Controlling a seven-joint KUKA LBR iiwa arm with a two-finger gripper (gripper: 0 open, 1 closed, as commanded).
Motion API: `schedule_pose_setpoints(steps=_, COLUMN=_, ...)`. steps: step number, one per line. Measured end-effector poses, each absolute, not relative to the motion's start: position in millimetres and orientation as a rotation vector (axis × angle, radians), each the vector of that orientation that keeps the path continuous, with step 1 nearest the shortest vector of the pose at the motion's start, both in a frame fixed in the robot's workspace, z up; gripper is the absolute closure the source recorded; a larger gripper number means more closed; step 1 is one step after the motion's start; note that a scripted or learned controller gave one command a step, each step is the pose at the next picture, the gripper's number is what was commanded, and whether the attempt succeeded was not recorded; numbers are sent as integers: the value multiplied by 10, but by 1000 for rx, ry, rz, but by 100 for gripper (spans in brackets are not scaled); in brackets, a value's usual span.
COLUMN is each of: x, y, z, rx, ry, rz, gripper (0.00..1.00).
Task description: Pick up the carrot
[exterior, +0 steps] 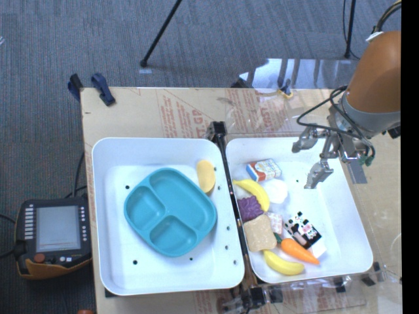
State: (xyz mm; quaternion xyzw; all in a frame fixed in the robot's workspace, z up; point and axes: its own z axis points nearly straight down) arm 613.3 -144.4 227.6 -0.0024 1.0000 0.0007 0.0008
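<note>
Orange and tapered, the carrot lies near the front edge of the right bin, wedged between a yellow banana and a black-and-white carton. Well behind it, the gripper hangs over the bin's bare back right stretch, fingers spread apart and holding nothing. White floor lies open beneath it.
</note>
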Motion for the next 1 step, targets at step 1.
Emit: schedule_pose_setpoints(steps=1, x=5168, y=-1379, z=1307, rx=-696, ry=3070, rz=9, gripper=0)
